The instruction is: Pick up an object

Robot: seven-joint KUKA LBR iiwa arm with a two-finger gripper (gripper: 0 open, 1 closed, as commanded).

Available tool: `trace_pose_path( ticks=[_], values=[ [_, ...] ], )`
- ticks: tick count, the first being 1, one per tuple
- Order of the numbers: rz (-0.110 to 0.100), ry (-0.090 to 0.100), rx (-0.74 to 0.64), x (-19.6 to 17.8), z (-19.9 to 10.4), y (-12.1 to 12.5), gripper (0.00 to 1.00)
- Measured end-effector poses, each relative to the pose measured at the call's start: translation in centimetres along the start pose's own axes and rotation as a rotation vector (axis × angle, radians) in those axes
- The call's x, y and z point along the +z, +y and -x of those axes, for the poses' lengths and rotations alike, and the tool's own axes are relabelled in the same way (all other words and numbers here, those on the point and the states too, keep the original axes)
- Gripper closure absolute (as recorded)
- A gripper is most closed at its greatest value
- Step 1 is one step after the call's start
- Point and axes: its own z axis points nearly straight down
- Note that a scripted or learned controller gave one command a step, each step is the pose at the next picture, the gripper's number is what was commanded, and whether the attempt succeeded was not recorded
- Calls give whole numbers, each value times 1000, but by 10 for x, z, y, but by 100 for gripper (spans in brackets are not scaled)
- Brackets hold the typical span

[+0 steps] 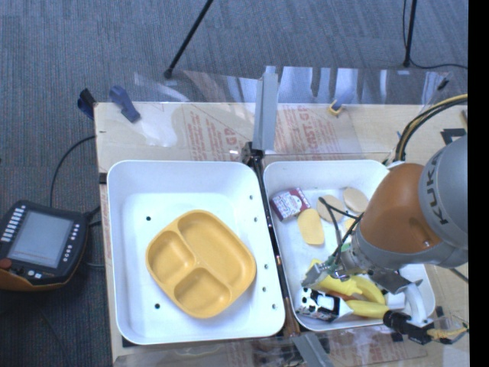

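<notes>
The gripper (330,275) is hanging low over the right bin (397,176), just above the yellow bananas (353,289) at its near edge. Farther back, a maroon packet (290,202) is lying (flat). A yellow divided plate (200,262) is sitting in the left bin (137,182).

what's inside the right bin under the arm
In the right bin lie a maroon packet, a yellow oval piece, tan pieces and yellow banana-like items. The arm covers the rest.
</notes>
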Motion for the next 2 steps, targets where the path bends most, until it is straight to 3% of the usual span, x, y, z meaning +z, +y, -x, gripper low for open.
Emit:
trace_pose_path(
  ticks=[1,2],
  values=[
    [3,0,4,-11,0,1,100],
    [7,-1,106,-147,-56,5,100]
  ],
)
